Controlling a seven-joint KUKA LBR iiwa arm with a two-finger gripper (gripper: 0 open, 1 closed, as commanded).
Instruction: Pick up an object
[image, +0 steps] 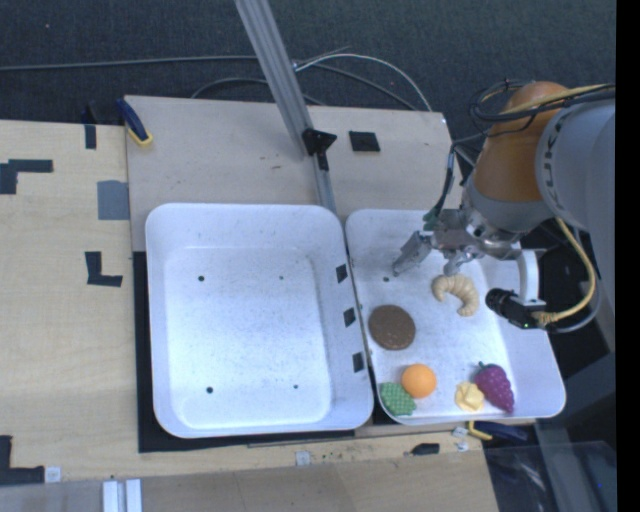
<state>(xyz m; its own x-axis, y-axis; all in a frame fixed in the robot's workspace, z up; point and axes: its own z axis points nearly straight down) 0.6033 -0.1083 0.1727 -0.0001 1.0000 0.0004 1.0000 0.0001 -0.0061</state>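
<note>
The right bin (378, 232) holds several toy foods. A tan croissant (457, 291) lies near its right wall, and a brown round cookie (391, 327) sits in the middle. Along the front are an orange ball (419, 381), a green piece (397, 400), a small yellow piece (469, 397) and purple grapes (495, 386). My gripper (426, 265) hangs over the back of this bin, just up and left of the croissant. Its fingers are spread open with nothing between them.
The left bin (165, 300) lies beside the right one, sharing a raised rim in the middle. A slanted metal pole (290, 95) rises behind the bins. Black cables (520, 310) hang off the arm near the right bin's wall.
</note>
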